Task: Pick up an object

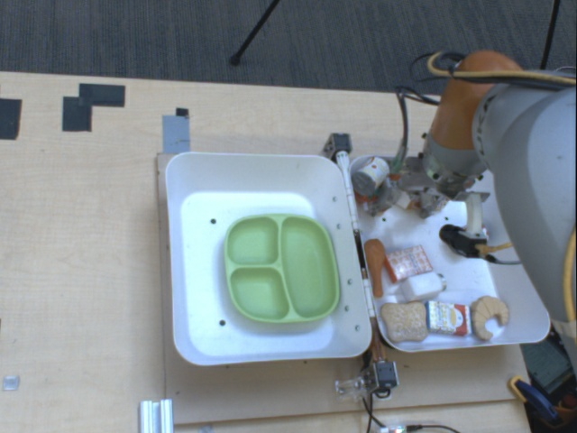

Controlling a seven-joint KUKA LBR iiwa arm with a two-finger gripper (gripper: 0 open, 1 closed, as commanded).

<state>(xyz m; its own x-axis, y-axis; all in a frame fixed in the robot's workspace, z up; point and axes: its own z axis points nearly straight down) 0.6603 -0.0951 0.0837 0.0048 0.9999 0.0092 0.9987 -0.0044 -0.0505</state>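
**A:** Where is the gripper [413, 197]?

**B:** Low over the far end of the right bin [473, 278], near its far left corner. The grey arm [532, 170] comes in from the right.

**A:** Is the claw apart or together?

**B:** I cannot tell; the wrist covers it from this angle.

**A:** What is closest to it?

**B:** A small metal can [370, 175], just beside it on the left. It is silvery grey and round, tipped so that its pale top faces up towards the camera. Whether the two touch I cannot tell.

**A:** And the rest of that bin?

**B:** An orange carrot-like stick [373, 267] lies along the left wall, with a red-and-white packet [408, 262] and a white block [424, 285] beside it. Along the near wall are a tan grainy slice [404, 321], a small red-and-white carton [446, 317] and a pale croissant-shaped piece [489, 317].

**A:** The left bin [194, 242]?

**B:** It holds a green three-compartment plate [281, 269].
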